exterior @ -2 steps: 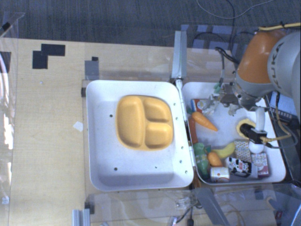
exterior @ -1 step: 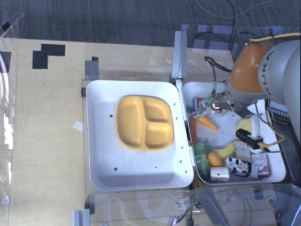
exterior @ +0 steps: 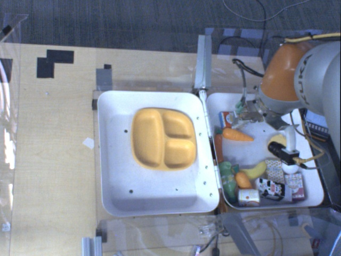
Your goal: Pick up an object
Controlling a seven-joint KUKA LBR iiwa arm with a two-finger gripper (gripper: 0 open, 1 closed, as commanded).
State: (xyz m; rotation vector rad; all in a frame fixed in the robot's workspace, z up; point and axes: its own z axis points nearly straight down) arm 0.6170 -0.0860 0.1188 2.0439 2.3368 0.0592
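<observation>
- Camera view has the claw (exterior: pixel 242 117) low over the far end of the right bin (exterior: pixel 318 196), hanging from the grey arm with its orange band that reaches in from the right. Metal parts and cable crowd the tip, so I cannot tell whether the claw is spread or pressed together, and I see nothing caught in it.
- Just below the tip lies a carrot (exterior: pixel 238 135), on its side with its point towards the arm. Just beside the tip, against the far-left corner of the bin, sits a small carton (exterior: pixel 226 120). Either could be the thing to pick. The carrot looks the likelier, as it lies free on bare bin floor.
- Further out, the near end of the bin is crowded: a green piece (exterior: pixel 228 174), a small orange fruit (exterior: pixel 243 180), a banana (exterior: pixel 257 169), a black-and-white spotted toy (exterior: pixel 270 189), a little can (exterior: pixel 248 197) and patterned packets (exterior: pixel 294 186), many touching one another.
- Well apart, the left bin (exterior: pixel 112 143) holds a yellow divided tray (exterior: pixel 162 137).
- Step in hand, as I judge it: the approach, with the grasp not yet made.
- The next move calls for centring over the carrot's thick part, straddling it across its width, dropping to the bin floor and closing firmly. Coming down too near the tapered end risks it slipping out, and drifting left risks nudging the carton.
</observation>
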